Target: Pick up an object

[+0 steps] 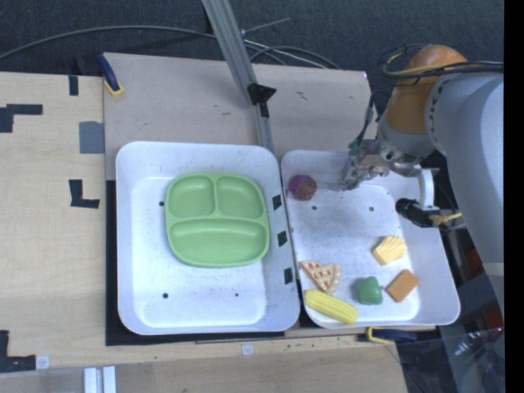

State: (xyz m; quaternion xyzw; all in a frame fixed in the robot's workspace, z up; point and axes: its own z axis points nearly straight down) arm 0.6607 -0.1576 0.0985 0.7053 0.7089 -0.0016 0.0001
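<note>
bare right bin [352,228] centre, toys along edges

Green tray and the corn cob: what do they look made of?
The green tray looks like moulded plastic, matte, with three smooth-edged compartments and an even colour. The corn cob looks like glossy toy plastic, uniformly yellow with a faint sheen, though soft rubber can't be excluded.

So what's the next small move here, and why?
Probably a short slide toward the purple ball, then down onto it. The gripper sits at the top of the right bin with nothing visibly held, and the ball is the nearest item, lying alone beside it. The other food pieces sit farther off along the bin's near edge.
</note>
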